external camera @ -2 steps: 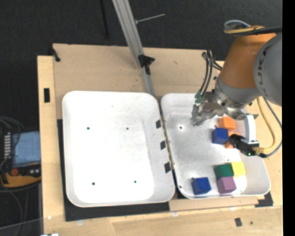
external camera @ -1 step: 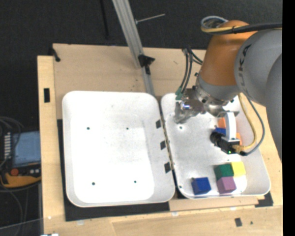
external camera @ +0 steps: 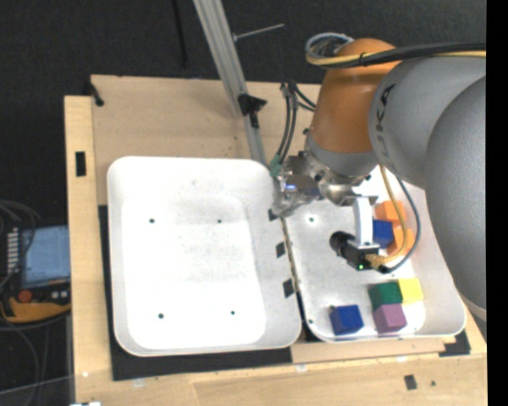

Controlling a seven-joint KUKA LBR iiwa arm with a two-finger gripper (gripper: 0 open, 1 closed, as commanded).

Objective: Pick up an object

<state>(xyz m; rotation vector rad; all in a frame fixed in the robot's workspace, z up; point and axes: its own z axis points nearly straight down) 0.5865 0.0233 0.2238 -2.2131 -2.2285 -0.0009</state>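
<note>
The blocks lie in the right bin [external camera: 317, 256], grouped at its near end. The blue block [external camera: 346, 319] sits alone, toward the rim shared with the left bin [external camera: 195, 244], and is just beside the others without touching them. The green block [external camera: 386, 295] and yellow block [external camera: 411, 289] stand side by side and touch. The purple block [external camera: 390, 317] sits in front of the green one, pressed against it.

All four look about as wide as they are long, so none shows a clear long axis or points any way. Each rests flat on a face, with its edges turned slightly off the line of the bin's near rim.

Farther back in the same bin, an orange piece [external camera: 389, 212] and a second blue piece [external camera: 383, 234] lie close together. The robot partly hides both, and their shape and heading cannot be made out.

The arm [external camera: 423, 100] reaches in over the right bin, its orange band above the bin's far end. The gripper [external camera: 289, 189] hangs low at the bin's far left corner, close to the rim between the two bins and well apart from the four blocks. At this slant, and with the blur there, it cannot be told whether the jaws are spread or pressed together. It also cannot be told whether they touch anything.

Both bins sit on the bench [external camera: 152, 108].
</note>
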